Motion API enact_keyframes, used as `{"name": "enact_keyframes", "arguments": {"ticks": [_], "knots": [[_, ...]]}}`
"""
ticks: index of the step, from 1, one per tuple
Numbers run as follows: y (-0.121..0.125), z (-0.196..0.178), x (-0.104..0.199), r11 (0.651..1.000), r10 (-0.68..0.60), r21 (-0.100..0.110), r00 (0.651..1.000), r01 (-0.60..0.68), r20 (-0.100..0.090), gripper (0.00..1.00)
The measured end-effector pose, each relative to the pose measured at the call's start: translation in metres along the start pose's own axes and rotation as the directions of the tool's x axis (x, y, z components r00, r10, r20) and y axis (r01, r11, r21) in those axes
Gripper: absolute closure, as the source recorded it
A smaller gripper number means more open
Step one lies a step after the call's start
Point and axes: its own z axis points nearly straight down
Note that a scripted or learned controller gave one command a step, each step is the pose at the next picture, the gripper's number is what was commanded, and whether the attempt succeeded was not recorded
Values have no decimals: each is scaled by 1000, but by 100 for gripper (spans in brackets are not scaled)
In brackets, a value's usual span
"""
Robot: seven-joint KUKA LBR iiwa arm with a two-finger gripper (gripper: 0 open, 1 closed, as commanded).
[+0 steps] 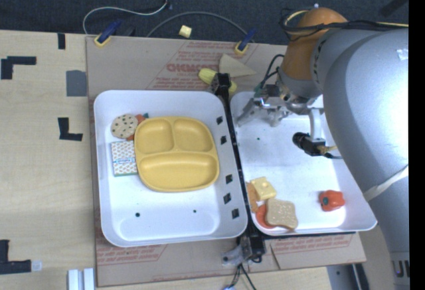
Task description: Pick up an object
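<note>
Two white bins sit on cardboard over the bench. I see the gripper (265, 108) near the right bin (292, 159) far edge, jaws spread, nothing btw them. I should lower slowly onto one item. Toast (281, 214), cheese (263, 188), red piece (331, 200) lie near front edge. Left bin (166, 222) holds yellow tray (176, 152), cookie (123, 126).

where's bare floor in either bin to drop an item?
Left bin: the strip in front of the yellow tray. Right bin: the middle, between the gripper and the bread slice. Crowded: the left bin's left side by the cookie, the right bin's front-left corner.
</note>
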Motion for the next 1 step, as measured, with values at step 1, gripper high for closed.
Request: {"name": "enact_keyframes", "arguments": {"ticks": [1], "knots": [[-74, -104, 66, 1000, 1, -5, 1000, -1, -2, 0]]}}
